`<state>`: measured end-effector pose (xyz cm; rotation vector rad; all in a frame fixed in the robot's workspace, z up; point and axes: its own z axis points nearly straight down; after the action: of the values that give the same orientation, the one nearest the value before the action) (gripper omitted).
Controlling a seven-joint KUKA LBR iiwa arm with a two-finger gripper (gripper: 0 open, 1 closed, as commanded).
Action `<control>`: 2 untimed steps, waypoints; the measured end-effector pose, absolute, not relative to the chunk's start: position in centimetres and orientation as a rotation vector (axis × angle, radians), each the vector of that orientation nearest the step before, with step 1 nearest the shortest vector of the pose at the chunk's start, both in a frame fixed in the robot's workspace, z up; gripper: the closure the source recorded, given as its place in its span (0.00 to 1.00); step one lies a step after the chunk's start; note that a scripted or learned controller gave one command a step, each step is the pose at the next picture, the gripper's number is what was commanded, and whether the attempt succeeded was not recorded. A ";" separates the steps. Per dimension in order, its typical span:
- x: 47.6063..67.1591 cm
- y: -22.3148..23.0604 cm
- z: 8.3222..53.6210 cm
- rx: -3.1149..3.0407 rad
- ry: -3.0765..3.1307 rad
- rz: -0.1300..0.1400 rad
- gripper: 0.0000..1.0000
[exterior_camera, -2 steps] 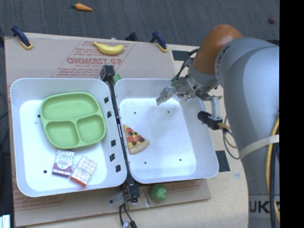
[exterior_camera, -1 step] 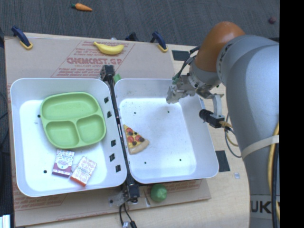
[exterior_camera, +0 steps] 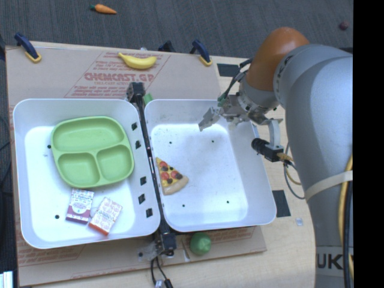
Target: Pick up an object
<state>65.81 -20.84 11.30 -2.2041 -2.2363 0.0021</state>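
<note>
Grey arm bent over right bin (exterior_camera: 255, 179), tool (exterior_camera: 210, 119) (grip state unclear) near its top rim

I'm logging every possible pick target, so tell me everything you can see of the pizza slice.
The pizza slice is a small toy wedge, seemingly plastic, with yellow cheese, red and dark toppings and a tan crust. It lies flat on the floor of the right bin, close to the left wall, tip toward the far-left, crust toward the front. Nothing else touches it.

Bulky grey arm (exterior_camera: 318, 113) with an orange band (exterior_camera: 277, 53), dark cables, and black "UK" lettering near its base.
</note>
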 end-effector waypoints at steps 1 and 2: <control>59.8 -21.1 9.1 -2.213 -2.226 0.005 0.00; 63.7 -21.1 9.2 -2.215 -2.226 0.000 0.00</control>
<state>63.71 -21.06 9.23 -2.2151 -2.2259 0.0005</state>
